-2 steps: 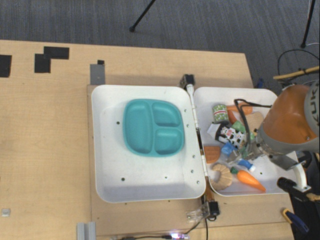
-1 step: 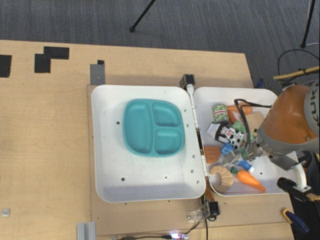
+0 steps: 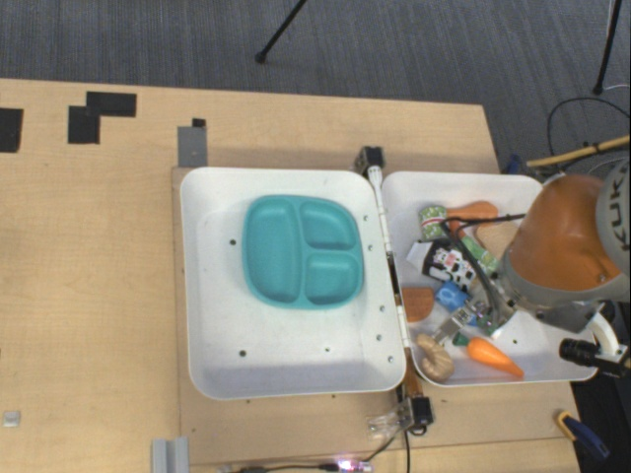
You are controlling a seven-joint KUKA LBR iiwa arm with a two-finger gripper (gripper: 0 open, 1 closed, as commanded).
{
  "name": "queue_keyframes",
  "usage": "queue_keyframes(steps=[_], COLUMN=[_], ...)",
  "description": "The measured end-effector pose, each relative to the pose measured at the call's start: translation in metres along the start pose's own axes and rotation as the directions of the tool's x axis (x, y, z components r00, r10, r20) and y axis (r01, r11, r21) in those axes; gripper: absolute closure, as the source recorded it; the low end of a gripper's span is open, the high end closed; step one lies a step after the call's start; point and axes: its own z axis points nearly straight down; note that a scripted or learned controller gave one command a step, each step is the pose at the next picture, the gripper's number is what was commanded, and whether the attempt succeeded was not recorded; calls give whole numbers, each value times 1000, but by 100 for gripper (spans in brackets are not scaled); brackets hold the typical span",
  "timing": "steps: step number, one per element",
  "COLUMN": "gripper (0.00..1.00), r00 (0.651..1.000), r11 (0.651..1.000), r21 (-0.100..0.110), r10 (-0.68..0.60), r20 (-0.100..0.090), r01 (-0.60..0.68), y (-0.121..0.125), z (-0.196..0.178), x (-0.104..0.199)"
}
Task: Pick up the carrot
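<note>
Down in the right bin, the gripper hung low over its front part, but whether it was spread or clenched could not be told. The carrot lay just beside the gripper, toward the bin's front right, on the bin floor and tilted, apart from the tips as far as could be seen. A tan lump sat at the gripper's other side, by the front wall. A teal tray rested in the left bin.
</note>
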Motion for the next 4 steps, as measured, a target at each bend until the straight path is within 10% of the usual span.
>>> queue_keyframes(steps=[1,2,3,4], gripper=[0,0,0,0], r00=[992,973,895,807], r11=[992,973,895,807], r21=[5,4,13,20], r10=[128,230,446,590], r20=[0,-7,-6,-7], r01=[-128,-230,-446,-590], y=[12,63,94,80], z=[0,-98,-94,-94], x=[15,72,46,96])
